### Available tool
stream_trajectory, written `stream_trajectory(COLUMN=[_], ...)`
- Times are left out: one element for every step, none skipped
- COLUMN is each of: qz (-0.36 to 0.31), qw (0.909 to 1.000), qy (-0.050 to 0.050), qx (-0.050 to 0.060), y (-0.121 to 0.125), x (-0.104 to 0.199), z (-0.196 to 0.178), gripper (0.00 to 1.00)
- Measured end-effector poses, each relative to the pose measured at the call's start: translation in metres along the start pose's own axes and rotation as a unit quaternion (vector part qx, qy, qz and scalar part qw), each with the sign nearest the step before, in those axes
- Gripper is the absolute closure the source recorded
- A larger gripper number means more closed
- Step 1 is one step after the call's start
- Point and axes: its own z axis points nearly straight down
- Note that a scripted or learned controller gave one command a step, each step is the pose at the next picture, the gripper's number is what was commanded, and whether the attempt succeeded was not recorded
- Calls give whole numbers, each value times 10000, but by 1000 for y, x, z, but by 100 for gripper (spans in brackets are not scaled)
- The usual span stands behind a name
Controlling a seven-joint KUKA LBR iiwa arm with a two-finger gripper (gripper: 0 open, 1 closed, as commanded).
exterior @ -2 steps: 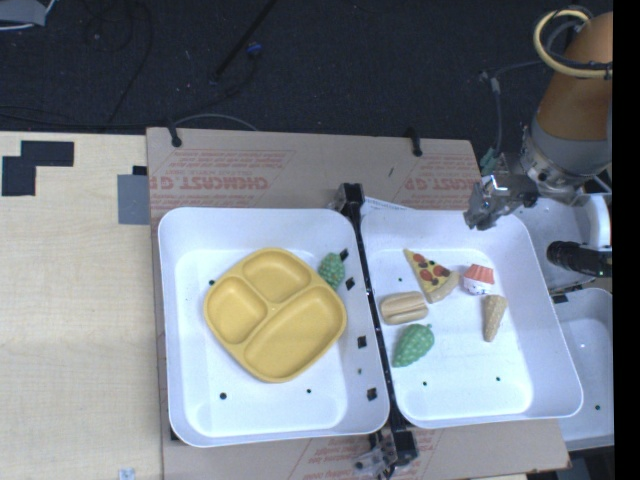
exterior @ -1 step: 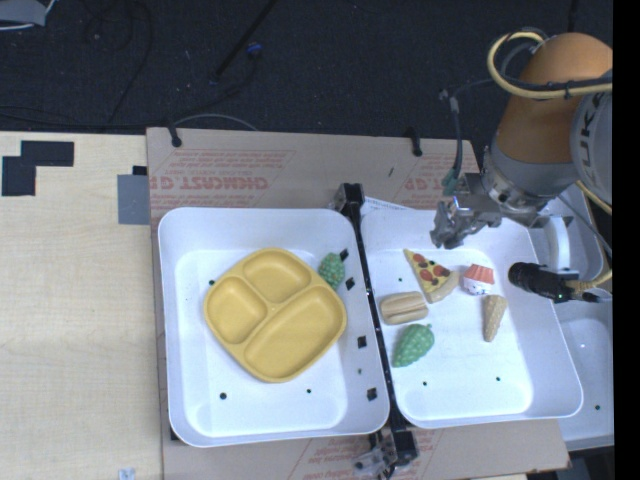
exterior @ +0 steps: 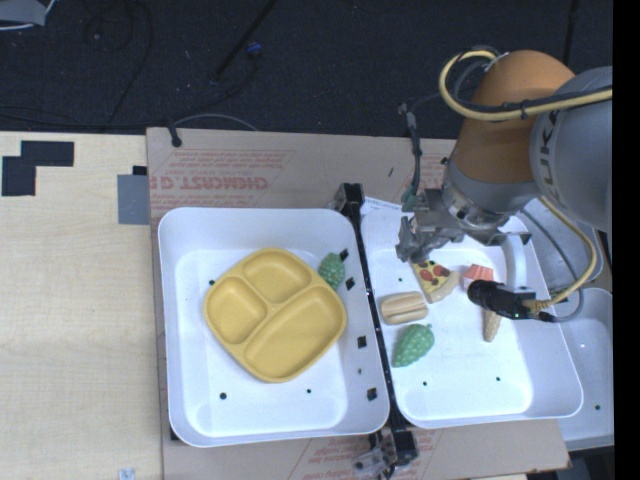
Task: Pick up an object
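One fixed cam above bench, angled down, both bins in frame.

In the right bin, a pizza slice lies near the back edge, a bun by the left wall, green grapes just in front, and an ice-cream cone toward the right. A green piece lies near the left bin's right wall.

Two white bins, one yellow divided plate, six toy foods (two of them green).
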Motion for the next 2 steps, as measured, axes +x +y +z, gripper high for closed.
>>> stream_trajectory(qz=[-1, -7], qw=[10000, 10000], qy=[-1, -3], qx=[-3, 2], y=[-19, -41], x=[49, 108], z=[-8, -4], gripper=[100, 100])
